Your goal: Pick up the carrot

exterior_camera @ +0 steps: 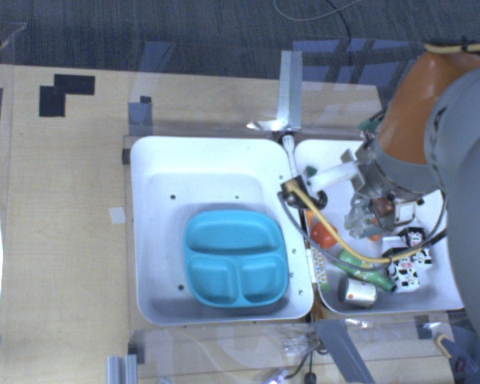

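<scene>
The carrot (pixel 323 234) lies in the right bin (pixel 432 298) close to its left wall, an orange body with a green top trailing toward the lower right. A yellow cable crosses over it. My gripper (pixel 365 217) hangs over the middle of the right bin, just right of the carrot and a little above it. I see nothing held in it.
A blue divided tray (pixel 235 257) sits in the left bin (pixel 156 214). In the right bin a small metal can (pixel 358 293) lies on its side near the front edge, and a black-and-white object (pixel 406 269) lies to its right. The arm covers the bin's right side.
</scene>
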`<move>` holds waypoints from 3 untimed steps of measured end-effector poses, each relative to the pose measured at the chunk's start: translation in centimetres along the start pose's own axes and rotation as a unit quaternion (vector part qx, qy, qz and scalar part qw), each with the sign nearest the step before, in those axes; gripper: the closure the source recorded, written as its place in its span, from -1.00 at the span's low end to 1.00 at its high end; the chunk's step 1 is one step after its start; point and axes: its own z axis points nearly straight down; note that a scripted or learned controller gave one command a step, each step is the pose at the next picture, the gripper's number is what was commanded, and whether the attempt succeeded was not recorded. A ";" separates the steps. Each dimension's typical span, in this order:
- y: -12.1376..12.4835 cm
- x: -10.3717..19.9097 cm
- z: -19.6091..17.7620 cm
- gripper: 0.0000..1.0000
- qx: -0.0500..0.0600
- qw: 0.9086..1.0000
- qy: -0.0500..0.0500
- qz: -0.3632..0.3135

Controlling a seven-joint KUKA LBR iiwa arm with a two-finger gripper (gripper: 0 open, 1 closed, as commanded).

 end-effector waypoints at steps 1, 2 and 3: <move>8.2 -1.9 -3.1 1.00 0.000 0.996 -0.001 -0.088; 4.9 1.2 2.8 1.00 0.001 1.000 -0.003 0.008; 10.9 -2.6 8.3 1.00 0.001 1.000 -0.003 0.009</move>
